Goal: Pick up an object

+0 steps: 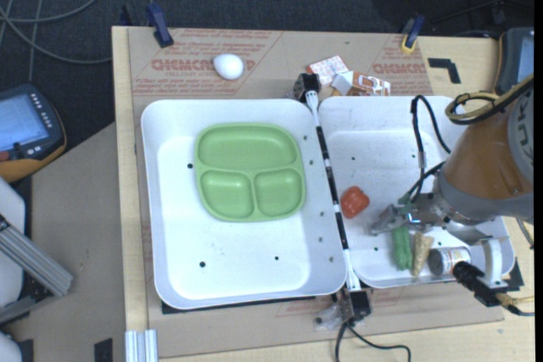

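In the right bin (382, 140) a small red-orange object (354, 200) lies near the left wall. A green object (400, 249) and a tan one (421, 251) lie side by side near the bin's front edge, with a small silver can (445, 260) to their right. My gripper (392, 219) is low in this bin, just above the green object and right of the red one, and nothing shows between its fingers. The arm's grey and orange body hides the bin's right part.
The left bin (170, 208) holds a green three-compartment plate (250, 170). A white egg-shaped object (227, 65) rests on the cardboard behind the left bin. Small packets (346, 79) lie behind the right bin. Black cables (422, 140) hang over the right bin.
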Controlling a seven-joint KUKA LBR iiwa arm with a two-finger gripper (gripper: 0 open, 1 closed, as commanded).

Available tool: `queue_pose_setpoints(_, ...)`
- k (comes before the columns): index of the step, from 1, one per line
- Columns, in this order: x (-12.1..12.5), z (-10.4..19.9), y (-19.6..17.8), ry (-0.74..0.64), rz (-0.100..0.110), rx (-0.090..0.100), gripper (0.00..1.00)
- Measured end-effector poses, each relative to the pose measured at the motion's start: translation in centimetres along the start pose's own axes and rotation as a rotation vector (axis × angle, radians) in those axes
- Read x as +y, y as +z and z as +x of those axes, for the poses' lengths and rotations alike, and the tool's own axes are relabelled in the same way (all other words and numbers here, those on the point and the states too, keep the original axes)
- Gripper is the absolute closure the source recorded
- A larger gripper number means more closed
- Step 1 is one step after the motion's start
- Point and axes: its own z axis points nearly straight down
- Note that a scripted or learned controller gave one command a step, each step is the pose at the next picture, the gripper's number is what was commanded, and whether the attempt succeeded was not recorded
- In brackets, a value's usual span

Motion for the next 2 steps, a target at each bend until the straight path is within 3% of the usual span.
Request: queue_pose_setpoints(2, 0.0, -2.0, 0.0, 0.002, -0.002, -0.002, 0.00)
